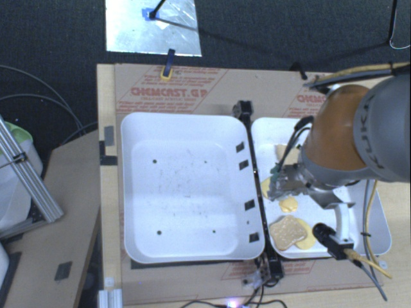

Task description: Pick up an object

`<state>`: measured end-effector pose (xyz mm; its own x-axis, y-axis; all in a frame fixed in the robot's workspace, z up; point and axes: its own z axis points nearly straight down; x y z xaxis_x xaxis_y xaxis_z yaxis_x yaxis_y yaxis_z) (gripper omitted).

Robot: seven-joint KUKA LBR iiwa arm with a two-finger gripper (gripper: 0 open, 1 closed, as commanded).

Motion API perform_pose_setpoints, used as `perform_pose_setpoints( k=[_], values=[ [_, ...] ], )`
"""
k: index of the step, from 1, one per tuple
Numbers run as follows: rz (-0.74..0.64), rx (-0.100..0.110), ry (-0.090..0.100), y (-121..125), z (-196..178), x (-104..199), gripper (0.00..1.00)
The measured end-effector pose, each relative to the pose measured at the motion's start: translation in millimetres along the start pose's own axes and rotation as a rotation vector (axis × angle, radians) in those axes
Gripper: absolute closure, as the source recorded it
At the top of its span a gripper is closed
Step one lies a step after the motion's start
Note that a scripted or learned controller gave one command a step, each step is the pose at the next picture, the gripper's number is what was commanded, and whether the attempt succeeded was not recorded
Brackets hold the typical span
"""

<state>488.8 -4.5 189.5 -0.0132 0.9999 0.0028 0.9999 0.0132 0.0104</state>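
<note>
In the right bin [385,236], several small pale food-like pieces are seen. A toast-shaped slice [288,231] lies below the claw [280,186], toward the near rim, with a yellowish piece [307,240] touching its right edge. A small yellow piece [289,204] lies just beneath the claw, and another pale yellow piece [266,187] is seen at the claw's left, close to the wall shared with the left bin [186,185]. A further pale piece [280,151] lies above the claw, toward the far rim. Which of these is aimed at cannot be settled, though the small yellow piece and the one at the claw's left are nearest.

The claw is lowered into the right bin's left half, beneath the orange band of the arm [340,133]. Whether it is spread or pressed together cannot be told, and nothing can be seen gripped in it.

The step in hand is judged to be the descent or the closing over a piece; no lift is yet shown. For the next move, the claw would need to be closed squarely around one piece and then raised straight, the shared wall at its left being kept clear.

Both bins are carried on a cardboard sheet [186,85] laid on the table [64,172].
</note>
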Motion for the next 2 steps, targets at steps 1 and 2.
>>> perform_pose_setpoints(
  k=[1, 2],
  values=[
    [0.004, -0.005, 0.000, 2, -118, 25, 1.00],
    [0.008, 0.008, -0.002, 0, -113, 37, 1.00]
  ],
)
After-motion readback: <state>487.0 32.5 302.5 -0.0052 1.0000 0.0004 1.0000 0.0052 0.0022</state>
